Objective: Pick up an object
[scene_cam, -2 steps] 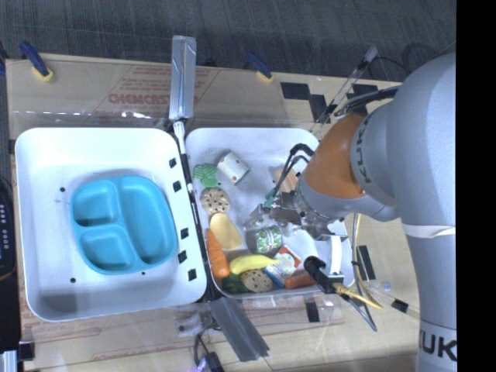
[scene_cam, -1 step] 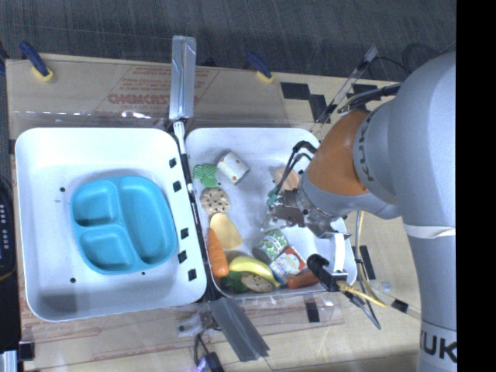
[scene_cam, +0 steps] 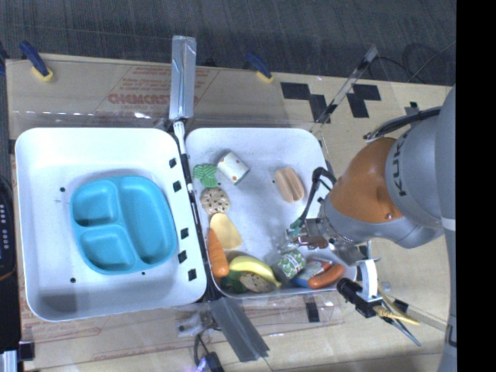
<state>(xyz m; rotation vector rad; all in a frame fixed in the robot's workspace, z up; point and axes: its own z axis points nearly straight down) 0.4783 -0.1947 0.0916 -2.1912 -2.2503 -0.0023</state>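
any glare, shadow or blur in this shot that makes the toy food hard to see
Camera view: even light, sharp enough overall; soft shadow in the left white bin at its lower-left corner; the grey arm with orange band covers part of the right white bin, so the gripper and items near it blur into clutter.

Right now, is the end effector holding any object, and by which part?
It cannot be told: the end effector is low in the right bin, its tip hidden.
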